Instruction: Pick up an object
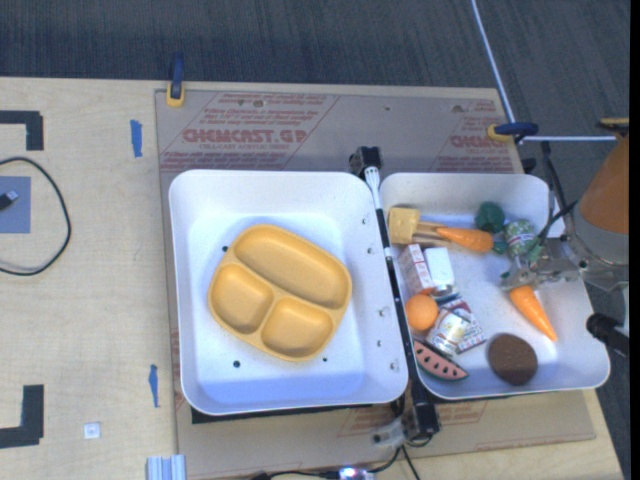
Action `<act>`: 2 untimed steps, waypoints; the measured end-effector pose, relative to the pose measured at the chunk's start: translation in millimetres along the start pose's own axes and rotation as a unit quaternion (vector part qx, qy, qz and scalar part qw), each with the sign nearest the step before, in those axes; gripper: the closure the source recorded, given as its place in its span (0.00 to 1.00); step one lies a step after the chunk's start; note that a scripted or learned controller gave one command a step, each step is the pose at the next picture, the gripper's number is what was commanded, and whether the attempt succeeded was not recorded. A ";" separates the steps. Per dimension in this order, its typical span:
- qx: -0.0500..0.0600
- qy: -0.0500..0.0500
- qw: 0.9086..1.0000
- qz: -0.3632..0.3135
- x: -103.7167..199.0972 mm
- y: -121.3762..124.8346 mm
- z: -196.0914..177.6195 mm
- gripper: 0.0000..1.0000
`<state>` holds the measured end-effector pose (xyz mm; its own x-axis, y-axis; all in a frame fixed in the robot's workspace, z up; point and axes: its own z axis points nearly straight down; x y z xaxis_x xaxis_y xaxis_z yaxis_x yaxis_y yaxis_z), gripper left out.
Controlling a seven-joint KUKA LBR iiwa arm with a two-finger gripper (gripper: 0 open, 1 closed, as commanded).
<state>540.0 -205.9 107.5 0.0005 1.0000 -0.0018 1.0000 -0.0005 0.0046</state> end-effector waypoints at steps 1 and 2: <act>0.001 0.001 1.000 -0.001 43.6 -55.9 -96.2 1.00; 0.003 0.002 1.000 -0.001 89.8 -46.0 -85.0 1.00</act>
<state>493.7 -115.9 192.1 -0.0019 1.0000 0.0016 1.0000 0.0019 -0.0009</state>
